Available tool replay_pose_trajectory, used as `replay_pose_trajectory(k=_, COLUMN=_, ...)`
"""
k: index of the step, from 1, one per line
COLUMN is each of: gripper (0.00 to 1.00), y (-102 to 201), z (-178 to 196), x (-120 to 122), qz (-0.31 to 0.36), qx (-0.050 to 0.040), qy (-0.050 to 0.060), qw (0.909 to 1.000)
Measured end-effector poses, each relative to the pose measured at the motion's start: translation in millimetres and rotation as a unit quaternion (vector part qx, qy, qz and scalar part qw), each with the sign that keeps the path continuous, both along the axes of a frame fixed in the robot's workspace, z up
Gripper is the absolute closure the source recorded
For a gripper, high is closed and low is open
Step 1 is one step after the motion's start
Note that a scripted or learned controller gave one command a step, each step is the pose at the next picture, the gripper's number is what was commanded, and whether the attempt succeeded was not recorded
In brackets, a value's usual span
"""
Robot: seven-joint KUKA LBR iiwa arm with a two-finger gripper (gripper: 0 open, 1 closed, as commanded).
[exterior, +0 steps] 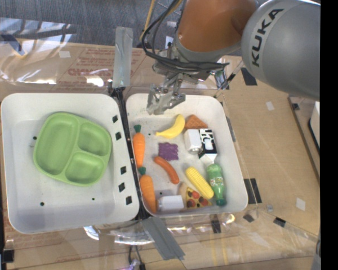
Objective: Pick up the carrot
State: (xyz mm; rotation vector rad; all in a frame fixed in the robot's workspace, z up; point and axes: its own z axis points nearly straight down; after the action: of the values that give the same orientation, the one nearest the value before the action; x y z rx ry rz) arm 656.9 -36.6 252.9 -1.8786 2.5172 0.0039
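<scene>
Two carrots lie along the left wall of the right bin (232,151): one carrot (138,147) in the upper half with its green top pointing up, another carrot (147,191) lower down near the front corner. My gripper (164,101) hangs over the bin's back left part, above and to the right of the upper carrot, well clear of it. Nothing is between its fingers; they look close together.
The right bin also holds a banana (172,128), a purple piece (168,151), a red sausage (167,169), a corn cob (199,183), a green bottle (216,183), a white carton (194,140) and a pizza slice (196,198). The left bin (17,207) holds a green divided plate (73,148).
</scene>
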Motion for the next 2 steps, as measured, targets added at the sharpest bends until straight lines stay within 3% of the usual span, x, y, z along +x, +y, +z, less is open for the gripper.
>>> replay_pose_trajectory(k=1, gripper=1.00, y=-46.0, z=-37.8, x=-0.4, qz=0.165, qx=0.0000, qy=0.001, qw=0.9863)
replay_pose_trajectory(k=2, gripper=1.00, y=-172.7, z=-29.2, x=-0.6, qz=0.135, qx=-0.0019, qy=-0.002, qw=0.9908)
